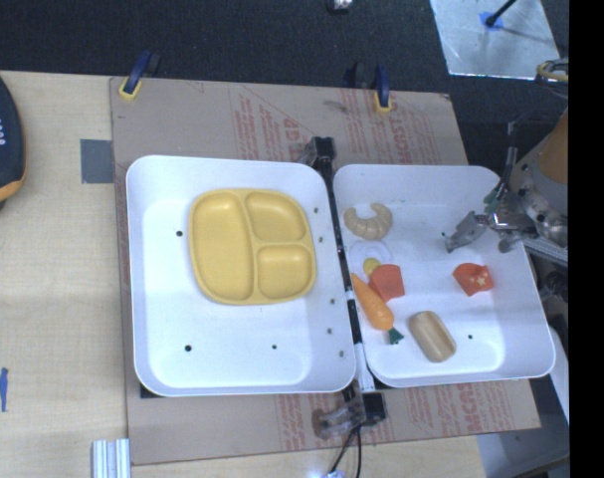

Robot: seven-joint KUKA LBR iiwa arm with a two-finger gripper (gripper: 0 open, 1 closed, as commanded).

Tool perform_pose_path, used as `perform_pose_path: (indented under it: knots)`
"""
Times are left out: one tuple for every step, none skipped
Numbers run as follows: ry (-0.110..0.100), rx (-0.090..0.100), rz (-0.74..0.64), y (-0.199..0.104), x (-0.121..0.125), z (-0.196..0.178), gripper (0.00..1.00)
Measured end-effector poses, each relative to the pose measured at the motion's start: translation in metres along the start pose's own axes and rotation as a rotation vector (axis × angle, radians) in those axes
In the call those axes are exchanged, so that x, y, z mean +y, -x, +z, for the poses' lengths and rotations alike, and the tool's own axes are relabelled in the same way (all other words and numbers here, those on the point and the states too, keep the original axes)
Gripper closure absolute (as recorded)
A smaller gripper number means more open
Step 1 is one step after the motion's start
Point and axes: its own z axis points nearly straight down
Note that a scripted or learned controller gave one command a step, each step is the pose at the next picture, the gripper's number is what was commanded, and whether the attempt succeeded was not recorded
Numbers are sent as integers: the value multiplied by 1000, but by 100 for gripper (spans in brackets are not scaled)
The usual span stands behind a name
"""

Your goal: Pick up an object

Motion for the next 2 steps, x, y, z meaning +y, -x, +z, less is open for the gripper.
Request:
perform_pose_path:
  knots:
    - [-1, 4, -3, -4, -40, 55, 0]
    - [5, 0, -4, -2, -37, 41, 100]
